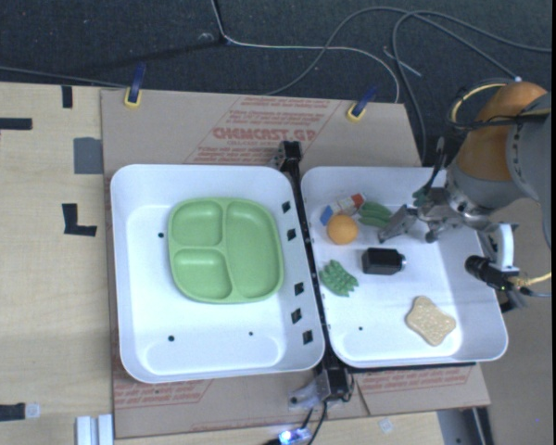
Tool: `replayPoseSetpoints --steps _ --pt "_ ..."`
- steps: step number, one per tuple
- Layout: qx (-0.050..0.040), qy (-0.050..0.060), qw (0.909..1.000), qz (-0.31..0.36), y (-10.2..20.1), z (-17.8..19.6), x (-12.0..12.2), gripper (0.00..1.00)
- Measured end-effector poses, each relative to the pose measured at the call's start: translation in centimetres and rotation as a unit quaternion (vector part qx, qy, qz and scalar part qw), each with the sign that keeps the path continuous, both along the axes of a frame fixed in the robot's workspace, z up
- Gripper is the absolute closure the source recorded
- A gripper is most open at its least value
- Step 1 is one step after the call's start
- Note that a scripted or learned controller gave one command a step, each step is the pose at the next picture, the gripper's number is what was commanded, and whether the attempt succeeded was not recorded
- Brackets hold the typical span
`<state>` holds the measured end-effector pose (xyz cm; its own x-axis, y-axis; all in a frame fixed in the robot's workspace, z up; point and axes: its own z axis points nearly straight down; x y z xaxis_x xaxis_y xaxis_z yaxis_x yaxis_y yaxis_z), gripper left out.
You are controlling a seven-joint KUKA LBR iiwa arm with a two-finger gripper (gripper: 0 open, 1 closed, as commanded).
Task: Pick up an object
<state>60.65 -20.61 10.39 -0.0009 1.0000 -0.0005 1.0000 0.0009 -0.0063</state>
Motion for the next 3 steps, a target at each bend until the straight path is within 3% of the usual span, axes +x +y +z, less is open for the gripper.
replayPoseSetpoints --steps 1,3 --pt "-0.0005 -0.002 1.0000 0.001 0.1 1.4 0.2 1.00" --pt "-0.0004 -0.005 1.0000 0.000 0.2 11.7 -0.6 1.00"
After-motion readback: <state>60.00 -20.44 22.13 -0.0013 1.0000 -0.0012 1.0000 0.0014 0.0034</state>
